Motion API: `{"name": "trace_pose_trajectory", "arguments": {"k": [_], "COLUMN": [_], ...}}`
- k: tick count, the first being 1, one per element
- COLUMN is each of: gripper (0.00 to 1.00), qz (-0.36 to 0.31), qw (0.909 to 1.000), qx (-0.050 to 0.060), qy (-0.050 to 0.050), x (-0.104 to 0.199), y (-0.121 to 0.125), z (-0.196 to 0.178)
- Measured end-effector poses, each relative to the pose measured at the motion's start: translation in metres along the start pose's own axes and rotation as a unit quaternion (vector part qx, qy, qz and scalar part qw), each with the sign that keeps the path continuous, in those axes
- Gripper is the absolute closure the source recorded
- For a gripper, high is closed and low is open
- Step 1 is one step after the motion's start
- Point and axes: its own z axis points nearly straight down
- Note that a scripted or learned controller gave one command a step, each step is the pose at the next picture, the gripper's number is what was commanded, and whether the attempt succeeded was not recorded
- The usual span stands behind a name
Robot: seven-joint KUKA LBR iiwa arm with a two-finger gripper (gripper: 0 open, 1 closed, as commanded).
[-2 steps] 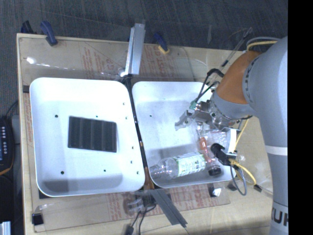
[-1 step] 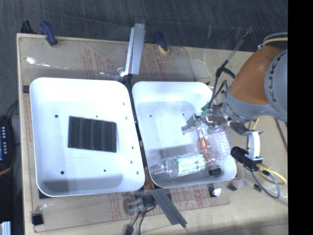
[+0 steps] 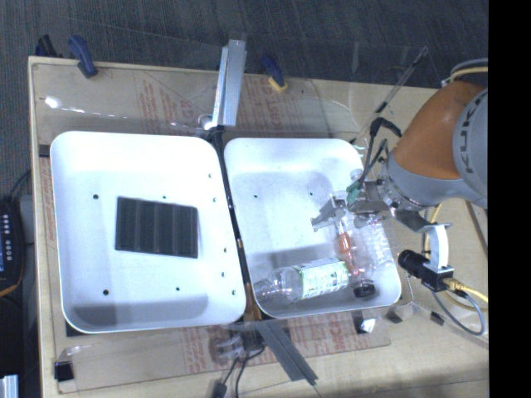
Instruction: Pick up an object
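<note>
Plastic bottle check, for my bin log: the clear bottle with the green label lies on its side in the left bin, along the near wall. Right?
Not quite. The camera view shows the clear plastic bottle lying on its side along the near wall of the right bin, not the left one. The left bin holds a dark ribbed panel.

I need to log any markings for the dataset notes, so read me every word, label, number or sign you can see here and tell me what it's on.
None can be read.
Bottle label: green and white, print too blurred.
Bench board: faint red lettering, illegible.
</note>
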Motion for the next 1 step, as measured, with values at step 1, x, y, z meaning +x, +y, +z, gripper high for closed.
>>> {"name": "trace_pose_trajectory", "arguments": {"k": [1], "gripper": [0.00], "qz": [0.010], "qw": [1.0000], "qx": [0.000], "qy": [0.000], "x": [-0.0026], "y": [-0.0179], "z": [0.0097]}}
